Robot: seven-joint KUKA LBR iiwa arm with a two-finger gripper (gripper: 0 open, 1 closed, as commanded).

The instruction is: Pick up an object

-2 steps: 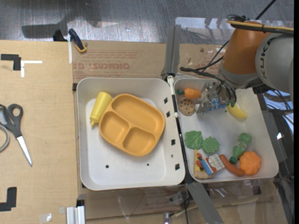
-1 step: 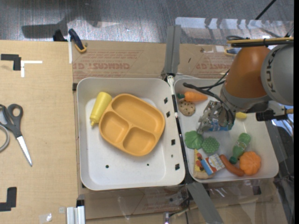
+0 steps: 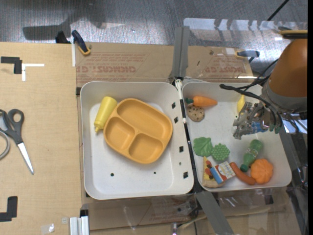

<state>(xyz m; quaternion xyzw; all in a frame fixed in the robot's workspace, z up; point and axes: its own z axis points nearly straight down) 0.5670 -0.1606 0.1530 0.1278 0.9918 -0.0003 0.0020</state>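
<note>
I see the claw (image 3: pixel 243 129) above the right white plastic bin (image 3: pixel 222 96), its grip state unclear. No object is held; the small green plastic bottle (image 3: pixel 251 153) lies just beside it. Pickup remains undone.

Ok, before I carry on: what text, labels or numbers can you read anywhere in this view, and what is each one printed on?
Red print on the cardboard sheet behind the left bin: upside down and blurred, not readable.
Red print on the cardboard sheet behind the right bin: the same, not readable.
Red, white and blue toy packet in the right bin: markings too small to read.
Nothing else bears readable text.
</note>
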